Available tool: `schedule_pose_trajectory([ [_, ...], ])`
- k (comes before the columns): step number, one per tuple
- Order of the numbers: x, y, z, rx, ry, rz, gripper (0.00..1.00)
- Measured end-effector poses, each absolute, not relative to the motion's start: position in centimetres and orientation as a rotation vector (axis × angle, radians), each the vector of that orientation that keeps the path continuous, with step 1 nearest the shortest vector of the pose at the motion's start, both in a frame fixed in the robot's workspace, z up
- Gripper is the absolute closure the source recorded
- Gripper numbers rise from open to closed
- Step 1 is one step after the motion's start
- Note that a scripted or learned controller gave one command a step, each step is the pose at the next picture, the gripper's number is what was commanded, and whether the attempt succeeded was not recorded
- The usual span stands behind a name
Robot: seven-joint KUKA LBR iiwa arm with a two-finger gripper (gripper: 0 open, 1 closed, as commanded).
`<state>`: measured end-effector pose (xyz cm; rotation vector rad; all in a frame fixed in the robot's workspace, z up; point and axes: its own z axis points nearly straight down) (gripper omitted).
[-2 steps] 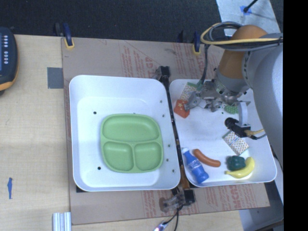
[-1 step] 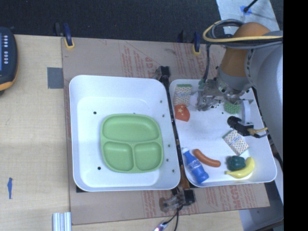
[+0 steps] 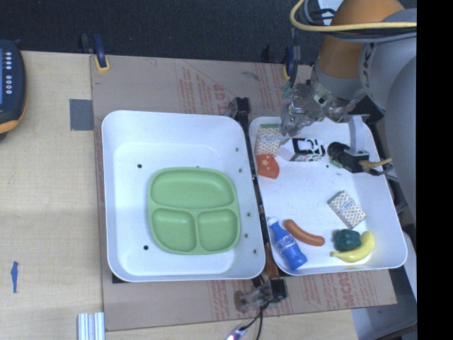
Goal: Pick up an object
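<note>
My gripper (image 3: 292,125) hangs over the far left part of the right bin (image 3: 396,222), just above and to the right of a small patterned box (image 3: 268,141). Nothing shows between its tips. An orange-red piece (image 3: 267,166) lies just in front of that box, and a small black-and-white item (image 3: 307,148) lies right of the gripper. Nearer the front are a patterned packet (image 3: 346,208), a red sausage (image 3: 304,233), a blue bottle (image 3: 287,246), a dark green pepper (image 3: 346,239) and a yellow banana (image 3: 358,251).
The left bin (image 3: 120,190) holds a green divided plate (image 3: 192,210). The two bins meet at a narrow wall (image 3: 252,190). A dark device (image 3: 10,83) sits at the bench's far left edge. The arm's grey body covers the right bin's far right corner.
</note>
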<state>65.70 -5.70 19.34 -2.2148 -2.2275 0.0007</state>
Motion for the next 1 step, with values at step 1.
schedule_pose_trajectory([
  [1,58.62,-5.04,19.17,-2.216,-2.224,0.006,1.00],
])
